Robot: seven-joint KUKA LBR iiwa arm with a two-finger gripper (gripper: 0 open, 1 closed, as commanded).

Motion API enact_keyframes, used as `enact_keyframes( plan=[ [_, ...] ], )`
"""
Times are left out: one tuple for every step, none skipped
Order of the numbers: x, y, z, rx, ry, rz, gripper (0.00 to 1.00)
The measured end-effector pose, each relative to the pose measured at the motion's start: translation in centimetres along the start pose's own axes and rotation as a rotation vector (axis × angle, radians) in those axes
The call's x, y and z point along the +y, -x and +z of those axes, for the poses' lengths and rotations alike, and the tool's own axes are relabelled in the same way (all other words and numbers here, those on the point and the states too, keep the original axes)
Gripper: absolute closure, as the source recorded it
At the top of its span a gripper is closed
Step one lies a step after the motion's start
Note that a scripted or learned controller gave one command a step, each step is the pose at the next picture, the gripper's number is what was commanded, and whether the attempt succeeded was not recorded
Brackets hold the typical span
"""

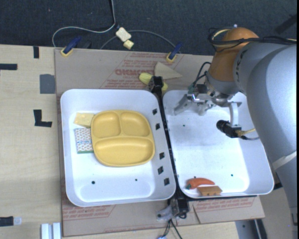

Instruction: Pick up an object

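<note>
The place was a robotics lab or test cell, not a home. 2 shallow white bins [70, 148] sat side by side on a cardboard sheet [134, 66] held down by blue and yellow clamps [70, 48] on a pale wooden bench [20, 153]. Black tape marks [2, 71] dotted the bench top. A grey industrial arm [269, 93] with an orange band reached in from the right, and loose cables [109, 9] trailed across dark carpet behind.
</note>
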State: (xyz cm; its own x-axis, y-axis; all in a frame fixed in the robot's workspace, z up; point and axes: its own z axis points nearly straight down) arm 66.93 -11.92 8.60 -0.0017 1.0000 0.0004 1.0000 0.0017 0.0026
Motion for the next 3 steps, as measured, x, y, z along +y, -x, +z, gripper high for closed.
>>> enact_keyframes(
  plan=[
    [-1.5,-2.3,0.0,-0.003,-0.001,0.000,0.00],
    [-0.1,-2.3,0.1,-0.003,-0.009,-0.001,0.00],
    [-1.2,3.8,-5.5,-0.002,0.000,0.004,0.00]
  ],
)
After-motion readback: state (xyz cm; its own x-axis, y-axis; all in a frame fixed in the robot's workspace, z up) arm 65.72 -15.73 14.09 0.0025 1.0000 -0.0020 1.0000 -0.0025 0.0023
